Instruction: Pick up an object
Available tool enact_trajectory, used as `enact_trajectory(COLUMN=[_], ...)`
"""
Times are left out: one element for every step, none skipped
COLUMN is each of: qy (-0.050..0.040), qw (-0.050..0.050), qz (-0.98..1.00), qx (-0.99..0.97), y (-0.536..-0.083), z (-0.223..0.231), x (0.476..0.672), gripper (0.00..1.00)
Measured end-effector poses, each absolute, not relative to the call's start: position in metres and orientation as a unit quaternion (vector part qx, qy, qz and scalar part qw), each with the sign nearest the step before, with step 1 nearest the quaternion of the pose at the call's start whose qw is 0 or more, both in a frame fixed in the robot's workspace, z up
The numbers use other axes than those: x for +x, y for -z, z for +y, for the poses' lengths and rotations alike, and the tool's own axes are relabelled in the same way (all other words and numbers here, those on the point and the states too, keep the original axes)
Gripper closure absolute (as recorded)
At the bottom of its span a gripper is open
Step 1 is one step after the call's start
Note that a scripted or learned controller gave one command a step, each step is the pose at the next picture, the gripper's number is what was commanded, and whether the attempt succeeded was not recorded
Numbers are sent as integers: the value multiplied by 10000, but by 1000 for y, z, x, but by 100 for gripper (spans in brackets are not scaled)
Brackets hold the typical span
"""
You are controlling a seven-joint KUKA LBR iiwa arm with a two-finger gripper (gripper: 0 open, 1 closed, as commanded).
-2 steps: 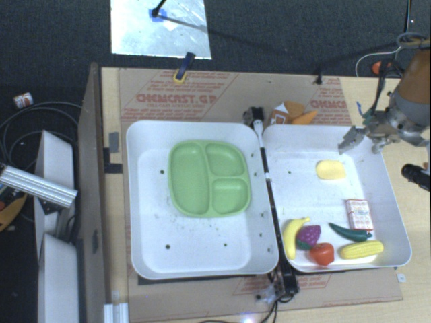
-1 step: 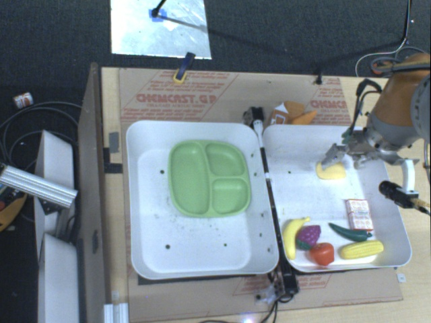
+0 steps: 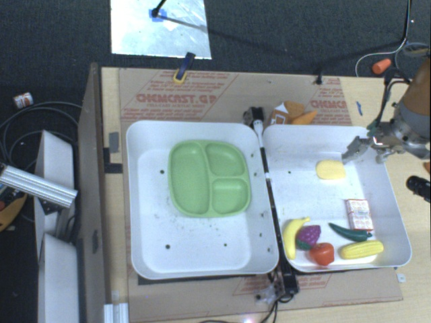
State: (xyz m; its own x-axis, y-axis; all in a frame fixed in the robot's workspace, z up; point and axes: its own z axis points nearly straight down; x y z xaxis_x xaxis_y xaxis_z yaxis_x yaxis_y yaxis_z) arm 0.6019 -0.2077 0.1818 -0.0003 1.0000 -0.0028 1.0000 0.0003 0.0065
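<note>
Poised at the right bin's (image 3: 397, 200) 2 o'clock edge, the gripper (image 3: 358, 148), its opening impossible to judge, nears a pale yellow piece (image 3: 330, 170) lying apart from 6 clustered toys.

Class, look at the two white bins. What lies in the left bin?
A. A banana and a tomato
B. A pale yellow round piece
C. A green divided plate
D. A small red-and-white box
C: the green divided plate sits alone in the left bin, while the banana, tomato, small box and pale yellow piece all lie in the right bin.
</note>
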Motion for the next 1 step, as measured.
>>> enact_trajectory(qy=[7], qw=[-23], qz=[7090], qx=[7052], y=[-93], z=[-180], x=[601], gripper=[0])
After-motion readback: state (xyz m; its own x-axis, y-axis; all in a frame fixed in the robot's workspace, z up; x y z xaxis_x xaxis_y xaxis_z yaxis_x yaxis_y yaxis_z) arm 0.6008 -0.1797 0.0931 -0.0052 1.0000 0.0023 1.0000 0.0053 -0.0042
